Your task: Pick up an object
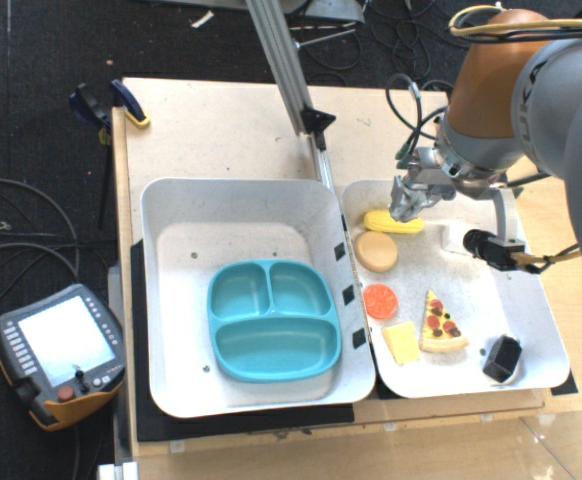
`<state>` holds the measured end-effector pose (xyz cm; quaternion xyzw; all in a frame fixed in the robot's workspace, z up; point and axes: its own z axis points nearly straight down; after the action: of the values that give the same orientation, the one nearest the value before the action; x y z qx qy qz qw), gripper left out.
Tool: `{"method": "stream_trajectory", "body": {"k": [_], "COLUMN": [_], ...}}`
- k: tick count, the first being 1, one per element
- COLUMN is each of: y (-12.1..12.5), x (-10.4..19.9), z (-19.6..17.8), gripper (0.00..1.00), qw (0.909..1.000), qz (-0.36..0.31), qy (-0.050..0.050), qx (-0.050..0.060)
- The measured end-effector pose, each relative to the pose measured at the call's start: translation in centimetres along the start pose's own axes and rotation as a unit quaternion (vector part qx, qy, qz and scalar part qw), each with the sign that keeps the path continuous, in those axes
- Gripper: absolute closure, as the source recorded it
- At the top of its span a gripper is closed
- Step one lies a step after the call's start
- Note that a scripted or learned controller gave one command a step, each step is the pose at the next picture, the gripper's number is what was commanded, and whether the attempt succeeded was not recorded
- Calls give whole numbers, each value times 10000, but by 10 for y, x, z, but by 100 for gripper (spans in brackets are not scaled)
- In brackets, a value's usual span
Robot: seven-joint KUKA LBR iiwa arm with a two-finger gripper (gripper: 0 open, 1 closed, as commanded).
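Observation:
In the right bin (pixel 531 313) lie a yellow banana (pixel 392 224), a tan bun (pixel 376 251), a red tomato slice (pixel 380 301), a yellow cheese wedge (pixel 401 343), a pizza slice (pixel 440 324) and a small black object (pixel 502 358). My gripper (pixel 406 206) points down at the bin's far left end, right over the banana's middle and close to or touching it. Nothing is lifted off the bin floor.
The left bin (pixel 171 268) holds a teal divided plate (pixel 271 318). A slanted metal pole (pixel 283 53) crosses above the wall between the bins. A teach pendant (pixel 56 353) sits off the bench at the left.

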<state>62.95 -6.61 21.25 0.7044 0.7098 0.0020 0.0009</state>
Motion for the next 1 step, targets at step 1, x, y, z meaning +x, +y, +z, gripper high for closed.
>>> {"method": "stream_trajectory", "body": {"k": [1], "y": [13], "x": [53], "z": [-16], "gripper": [100], "qw": [10000], "qz": [-2], "qy": [4], "qx": [3]}}
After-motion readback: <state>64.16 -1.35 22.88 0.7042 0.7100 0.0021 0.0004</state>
